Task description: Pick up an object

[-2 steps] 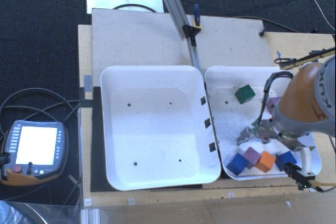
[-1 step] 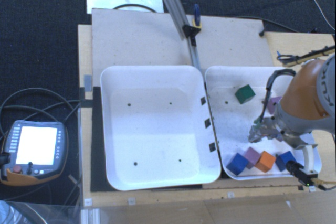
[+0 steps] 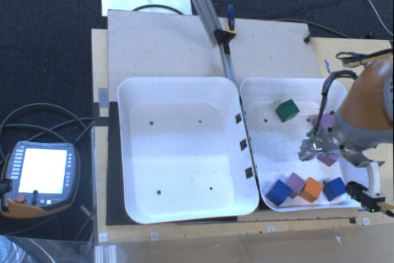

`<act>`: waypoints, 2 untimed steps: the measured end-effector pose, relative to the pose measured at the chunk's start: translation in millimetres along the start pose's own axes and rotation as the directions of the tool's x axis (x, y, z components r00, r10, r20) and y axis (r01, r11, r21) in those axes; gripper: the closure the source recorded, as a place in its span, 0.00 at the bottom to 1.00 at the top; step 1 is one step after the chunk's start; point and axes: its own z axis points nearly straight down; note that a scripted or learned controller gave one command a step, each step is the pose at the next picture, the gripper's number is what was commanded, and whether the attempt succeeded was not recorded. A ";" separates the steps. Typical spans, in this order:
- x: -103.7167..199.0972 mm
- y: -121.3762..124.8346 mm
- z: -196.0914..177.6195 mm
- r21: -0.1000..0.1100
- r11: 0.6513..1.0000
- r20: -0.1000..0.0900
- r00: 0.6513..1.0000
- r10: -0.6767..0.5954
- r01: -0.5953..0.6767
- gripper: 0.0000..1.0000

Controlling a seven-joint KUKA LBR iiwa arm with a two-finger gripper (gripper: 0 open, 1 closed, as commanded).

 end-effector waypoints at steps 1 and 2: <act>0.1 4.6 -64.2 -0.004 1.000 0.001 1.000 -0.001 0.001 1.00; -0.4 6.9 -106.4 -0.001 1.000 0.001 1.000 -0.001 0.001 1.00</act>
